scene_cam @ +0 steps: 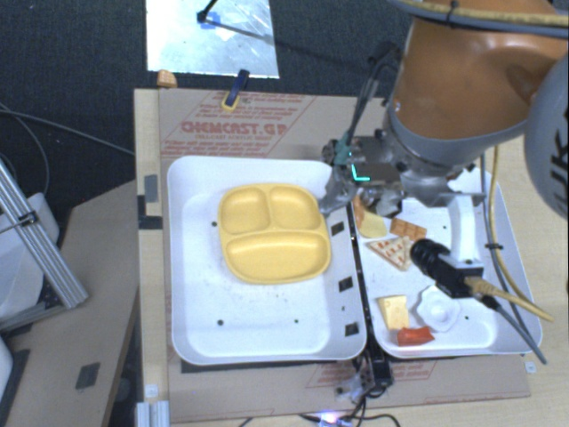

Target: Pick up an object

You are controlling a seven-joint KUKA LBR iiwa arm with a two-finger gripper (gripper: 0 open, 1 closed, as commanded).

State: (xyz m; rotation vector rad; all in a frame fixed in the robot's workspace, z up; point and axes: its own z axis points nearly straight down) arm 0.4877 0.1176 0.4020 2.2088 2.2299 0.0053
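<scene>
My gripper (377,203) hangs low over the far left corner of the right bin (498,341), under the grey and orange wrist. Just below it lie a pale yellow wedge (372,225), an orange cracker-like piece (410,230) and a waffle-patterned piece (390,253). Nearer the front of that bin are a yellow block (394,311), a red piece (414,334) and a white round piece (437,312). The left bin (196,327) holds a yellow divided plate (268,234). The wrist hides whatever sits between the fingers.
The bins rest on a cardboard sheet (240,127). A blue and yellow tool (236,90) and a small brown block (166,79) lie at its far edge, with a foil sheet (213,20) behind. An aluminium frame (36,238) stands at the left.
</scene>
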